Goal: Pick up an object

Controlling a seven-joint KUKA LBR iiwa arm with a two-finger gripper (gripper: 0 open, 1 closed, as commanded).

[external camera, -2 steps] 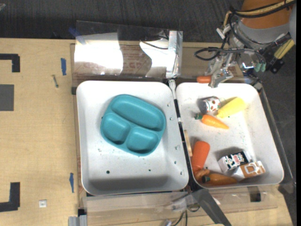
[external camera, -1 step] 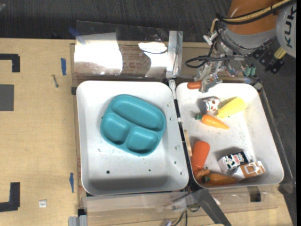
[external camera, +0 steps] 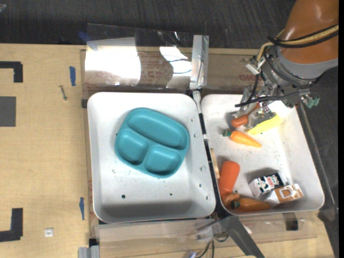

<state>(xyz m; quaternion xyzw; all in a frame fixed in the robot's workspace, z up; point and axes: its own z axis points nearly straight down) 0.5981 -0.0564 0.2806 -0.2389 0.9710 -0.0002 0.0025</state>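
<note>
My gripper [external camera: 251,112] hangs over the upper middle of the right bin [external camera: 310,155], under the grey wrist and orange band. Just below and left of it lies a small orange-red piece [external camera: 239,121], close to the gripper's tip or touching it; I cannot tell which. A yellow wedge [external camera: 265,124] sits to its right. An orange carrot [external camera: 245,138] lies just below both. Lower in the bin are a red-orange cylinder [external camera: 229,176], a small milk carton [external camera: 274,187] and a second carrot [external camera: 252,203] along the front wall.
The left bin [external camera: 107,190] holds a teal divided plate [external camera: 152,141] near its middle. A metal divider post [external camera: 199,63] stands behind the seam between the bins. Tan bench surface stretches to the left.
</note>
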